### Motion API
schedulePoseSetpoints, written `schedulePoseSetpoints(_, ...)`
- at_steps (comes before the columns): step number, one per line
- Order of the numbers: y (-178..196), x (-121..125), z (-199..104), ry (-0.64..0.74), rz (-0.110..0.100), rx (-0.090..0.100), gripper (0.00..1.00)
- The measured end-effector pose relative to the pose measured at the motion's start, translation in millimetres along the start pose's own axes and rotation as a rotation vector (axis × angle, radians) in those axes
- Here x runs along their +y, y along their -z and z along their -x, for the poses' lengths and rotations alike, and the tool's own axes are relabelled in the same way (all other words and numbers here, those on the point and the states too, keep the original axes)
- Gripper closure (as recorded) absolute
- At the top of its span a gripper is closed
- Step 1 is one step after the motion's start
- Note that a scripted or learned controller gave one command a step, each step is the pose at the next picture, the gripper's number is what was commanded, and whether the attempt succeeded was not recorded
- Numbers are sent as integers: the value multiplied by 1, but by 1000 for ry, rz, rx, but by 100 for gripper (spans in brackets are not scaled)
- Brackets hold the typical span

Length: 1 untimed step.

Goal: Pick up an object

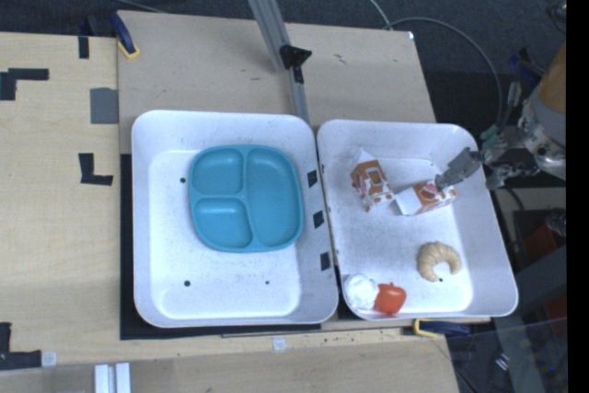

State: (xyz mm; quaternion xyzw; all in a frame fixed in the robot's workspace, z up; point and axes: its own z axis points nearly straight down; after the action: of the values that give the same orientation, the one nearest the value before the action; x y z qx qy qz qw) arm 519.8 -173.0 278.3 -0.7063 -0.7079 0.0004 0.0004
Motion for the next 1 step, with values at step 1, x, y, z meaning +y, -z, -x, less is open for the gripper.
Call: schedulePoseSetpoints(1, 0, 0, 0, 0, 0, 0, 0)
